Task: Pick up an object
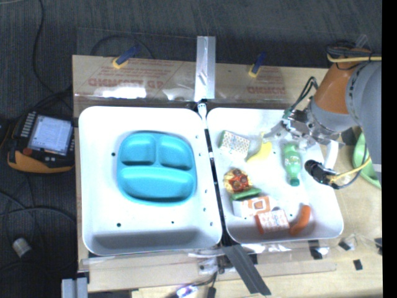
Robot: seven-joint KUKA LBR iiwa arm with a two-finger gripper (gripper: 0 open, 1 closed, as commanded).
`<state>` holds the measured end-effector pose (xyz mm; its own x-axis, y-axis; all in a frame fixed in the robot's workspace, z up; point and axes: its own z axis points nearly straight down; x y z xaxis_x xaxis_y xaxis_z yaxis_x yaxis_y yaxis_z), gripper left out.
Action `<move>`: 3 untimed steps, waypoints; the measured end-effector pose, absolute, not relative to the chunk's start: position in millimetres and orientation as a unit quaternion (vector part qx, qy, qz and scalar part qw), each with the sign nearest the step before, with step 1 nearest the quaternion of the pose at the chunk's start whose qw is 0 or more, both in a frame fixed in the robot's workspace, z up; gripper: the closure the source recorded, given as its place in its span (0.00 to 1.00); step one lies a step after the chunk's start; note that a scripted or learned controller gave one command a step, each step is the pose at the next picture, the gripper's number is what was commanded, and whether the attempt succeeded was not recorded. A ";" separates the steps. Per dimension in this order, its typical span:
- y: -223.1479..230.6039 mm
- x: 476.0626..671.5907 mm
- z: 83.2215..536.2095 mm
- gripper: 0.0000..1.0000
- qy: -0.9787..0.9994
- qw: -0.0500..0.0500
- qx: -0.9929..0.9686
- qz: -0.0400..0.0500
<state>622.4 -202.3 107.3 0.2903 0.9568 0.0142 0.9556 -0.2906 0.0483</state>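
1. A single camera sits high above the bench (pixel 124 73), looking down at a slight slant.
2. Both white bins fill the middle: the left bin (pixel 99 228) and the right bin (pixel 329 222) side by side.
3. The arm (pixel 347 98) enters from the right edge.
4. Dark floor (pixel 62 17) frames the top and left.

Lighting even, moderately bright, overhead. White bins (pixel 149 241) near overexposed; rims lose detail. Glare on the clear plastic sheet (pixel 149 82) at the table's far edge and on the metal strip (pixel 205 67). Soft shadow under the blue tray (pixel 156 166). Dark carpet (pixel 37 42) underexposed, grainy. Overall slightly soft; arm (pixel 366 98) at right blurred.
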 end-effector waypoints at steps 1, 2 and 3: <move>-202.1 619.9 106.5 0.00 0.606 0.015 0.795 0.018; -200.2 610.1 92.5 0.00 0.575 0.003 0.818 0.011; -203.2 606.2 95.7 1.00 0.574 -0.001 0.819 0.004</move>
<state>606.2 -203.2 95.7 0.3401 0.9404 0.0071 0.9404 -0.3401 0.0036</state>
